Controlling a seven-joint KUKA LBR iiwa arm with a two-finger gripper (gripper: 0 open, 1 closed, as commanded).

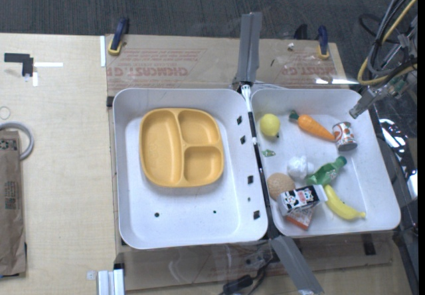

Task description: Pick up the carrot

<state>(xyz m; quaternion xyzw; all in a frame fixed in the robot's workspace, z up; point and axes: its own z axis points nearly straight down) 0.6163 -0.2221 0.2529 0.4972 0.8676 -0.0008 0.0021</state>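
Carrot (pixel 314 127) lying in right bin (pixel 378 174) near 12 o'clock, green top toward 10, lemon (pixel 269 125) at its 9, can (pixel 344 136) at its 3. Probably light, rigid, smooth toy; best pinched across thick orange midsection.

Two white bins (pixel 126 174) sit side by side on the worktop (pixel 53 88). The left bin holds one yellow divided plate (pixel 180 147). The right bin holds one carrot (pixel 315 127), one lemon (pixel 269 125), one banana (pixel 342 205), one green bottle (pixel 328 172), one small can (pixel 344 135), one milk carton (pixel 299 199), one round cookie (pixel 279 185) and one white crumpled object (pixel 299 167).
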